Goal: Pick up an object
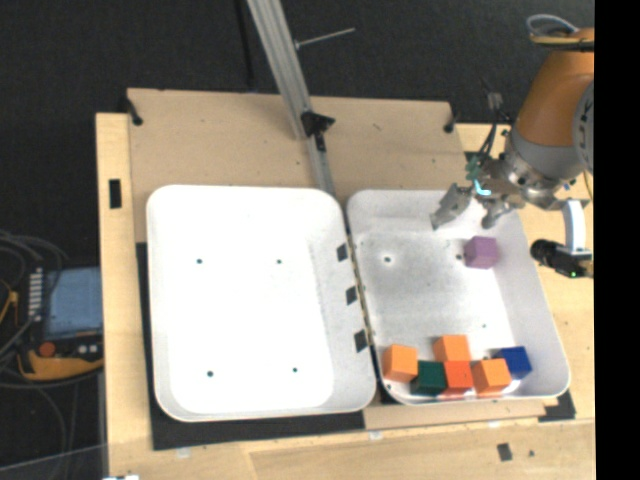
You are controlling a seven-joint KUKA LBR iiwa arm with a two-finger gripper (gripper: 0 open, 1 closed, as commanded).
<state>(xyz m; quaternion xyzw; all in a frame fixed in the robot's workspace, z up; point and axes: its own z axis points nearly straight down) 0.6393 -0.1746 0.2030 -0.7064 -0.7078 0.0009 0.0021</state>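
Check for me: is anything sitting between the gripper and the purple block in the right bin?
Nothing visible is. The gripper hangs over the far end of the right bin, and the purple block lies alone just below it in the view, on bare bin floor. The other blocks are clustered along the near edge.

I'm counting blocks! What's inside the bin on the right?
Inside the right bin a purple block sits alone near the gripper. Along the near wall huddle several orange blocks, a green block and a blue block. Anything beneath that pile is covered.
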